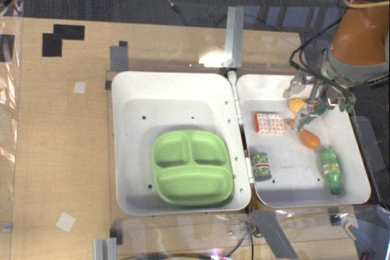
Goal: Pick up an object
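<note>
My fingers [308, 108] hang low over the back part of the right bin [359, 192], reaching in from the right below my grey wrist and the orange band [362, 33]. How wide they stand I cannot tell: from above the metal parts and cables run together, and I see nothing clearly caught between them. Just beside them, toward the back of the bin, lies a small yellow-orange piece [296, 105], partly hidden under my fingers, so I cannot say whether I touch it. Just in front of them an orange object [309, 140], carrot-like in shape, lies on the bin floor at a slant, near my fingertips but, as far as I can see, lying free. To the left of that sits a small red and white box [269, 123], flat on the floor. Nearer the front, a small can with a green and red label [261, 165] lies close to the divider between the bins, and a green bottle [330, 171] lies on its side near the right wall. The left bin [131, 94] holds a green divided plate [192, 167] with three compartments. Both bins rest side by side on the pale wooden counter [55, 155].
</note>
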You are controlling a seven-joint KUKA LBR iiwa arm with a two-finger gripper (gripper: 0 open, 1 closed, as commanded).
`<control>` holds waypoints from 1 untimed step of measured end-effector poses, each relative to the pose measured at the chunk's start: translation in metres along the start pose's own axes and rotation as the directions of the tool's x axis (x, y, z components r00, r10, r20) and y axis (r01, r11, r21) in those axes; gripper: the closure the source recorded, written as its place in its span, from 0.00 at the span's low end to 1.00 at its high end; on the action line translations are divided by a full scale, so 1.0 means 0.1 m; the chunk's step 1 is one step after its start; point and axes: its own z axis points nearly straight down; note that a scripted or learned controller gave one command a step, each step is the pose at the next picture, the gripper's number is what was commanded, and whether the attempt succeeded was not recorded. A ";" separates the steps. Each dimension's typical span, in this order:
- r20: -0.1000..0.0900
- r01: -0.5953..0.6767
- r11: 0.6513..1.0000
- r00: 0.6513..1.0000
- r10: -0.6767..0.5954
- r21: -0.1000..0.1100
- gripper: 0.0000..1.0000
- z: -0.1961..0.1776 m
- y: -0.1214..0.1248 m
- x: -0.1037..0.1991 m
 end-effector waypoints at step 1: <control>0.007 0.138 0.990 0.990 -0.138 0.003 0.00 0.87 -0.36 0.14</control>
